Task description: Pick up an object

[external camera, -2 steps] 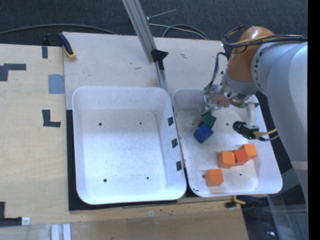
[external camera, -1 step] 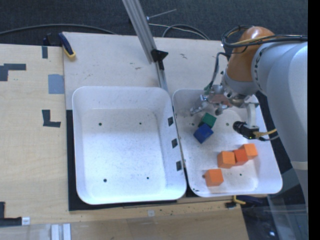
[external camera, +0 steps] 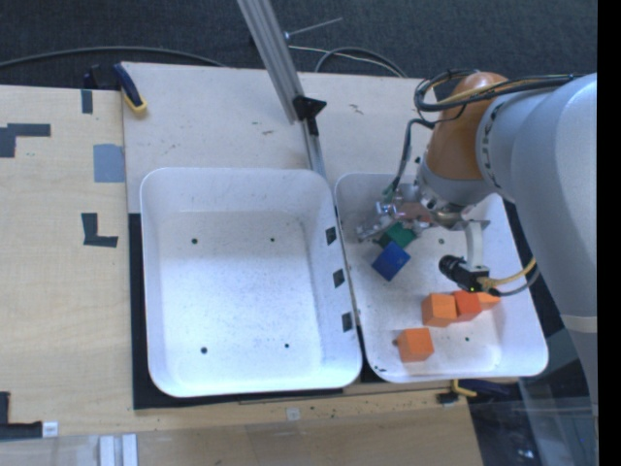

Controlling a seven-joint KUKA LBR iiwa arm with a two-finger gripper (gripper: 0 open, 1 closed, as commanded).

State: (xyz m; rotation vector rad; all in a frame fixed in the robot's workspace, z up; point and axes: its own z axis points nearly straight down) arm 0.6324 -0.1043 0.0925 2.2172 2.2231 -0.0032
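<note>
**Gripper low in the right bin, no pick confirmed**

In the camera view, the grey arm with its orange band [external camera: 464, 100] reached in from the right and bent down over the right-hand shallow white plastic bin [external camera: 524, 352]. That bin served as the landmark for everything else. The metal two-finger gripper [external camera: 385, 219] sat low in the bin's upper left part, close to the wall shared with the neighbouring left-hand shallow white bin [external camera: 233, 280].

A small green block [external camera: 399, 235] lay directly at the gripper's tip, apparently touching or partly under it. A blue cube [external camera: 390, 261] sat just below the green block, towards the bin's middle and tilted on the floor. Two orange blocks [external camera: 456, 307] lay touching one another in the bin's lower right part, and a third orange cube [external camera: 415, 344] rested near the bin's front edge.

Whether the gripper was spread or clenched could not be told; the tip was too small and cluttered to read. No block showed clearly between its tips, so no grasp could be claimed.

As a judgement, the task stood at the grasping stage: the approach looked complete, with the green block the likely target. Securing it and lifting it clear of the bin floor remained to be done.
</note>
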